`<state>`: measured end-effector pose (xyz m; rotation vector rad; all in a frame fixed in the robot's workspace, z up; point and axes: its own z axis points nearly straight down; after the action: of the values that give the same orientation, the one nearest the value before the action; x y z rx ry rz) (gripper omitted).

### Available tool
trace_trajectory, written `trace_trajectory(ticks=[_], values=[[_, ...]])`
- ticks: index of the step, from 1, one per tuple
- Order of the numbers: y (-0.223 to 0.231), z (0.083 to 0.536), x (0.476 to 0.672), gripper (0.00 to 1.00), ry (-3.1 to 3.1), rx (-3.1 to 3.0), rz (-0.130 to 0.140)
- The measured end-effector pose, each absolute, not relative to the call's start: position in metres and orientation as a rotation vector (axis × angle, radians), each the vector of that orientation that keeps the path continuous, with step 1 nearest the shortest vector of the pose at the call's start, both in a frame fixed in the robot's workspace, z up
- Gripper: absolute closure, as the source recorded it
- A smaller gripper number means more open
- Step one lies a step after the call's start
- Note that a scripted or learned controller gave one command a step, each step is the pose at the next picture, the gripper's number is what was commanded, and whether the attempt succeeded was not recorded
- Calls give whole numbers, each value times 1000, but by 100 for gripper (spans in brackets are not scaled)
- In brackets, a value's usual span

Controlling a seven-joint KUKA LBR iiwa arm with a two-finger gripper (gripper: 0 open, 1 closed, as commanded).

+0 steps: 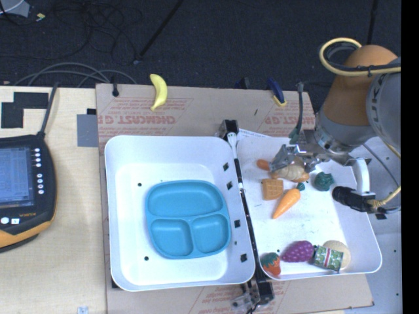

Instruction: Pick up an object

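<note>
1. Far left – teach pendant (23, 185) on the bench, screen text unreadable.
2. Yellow banana (158, 91) on cardboard above mirrored print, illegible.
3. Blue divided tray (188, 217) in left bin (124, 175).
4. Right bin (353, 237): carrot (287, 203), grapes (298, 251), labelled can (327, 258) – unreadable.
5. Gripper (292, 164) low over a beige object (292, 173); grasp impossible to tell.

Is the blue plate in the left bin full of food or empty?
Empty. The blue plate lies flat in the left bin, and all three of its sections show bare blue.

Robotics lab, teach pendant (23, 187), loose cables (85, 41), white bins (124, 175) on cardboard-covered bench (216, 113)
</note>
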<state>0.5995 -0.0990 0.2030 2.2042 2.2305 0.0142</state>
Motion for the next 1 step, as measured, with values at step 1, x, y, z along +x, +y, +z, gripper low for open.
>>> trace_trajectory(ticks=[1], values=[[-28, 270, 560, 100, 2231, 2213, 7]])
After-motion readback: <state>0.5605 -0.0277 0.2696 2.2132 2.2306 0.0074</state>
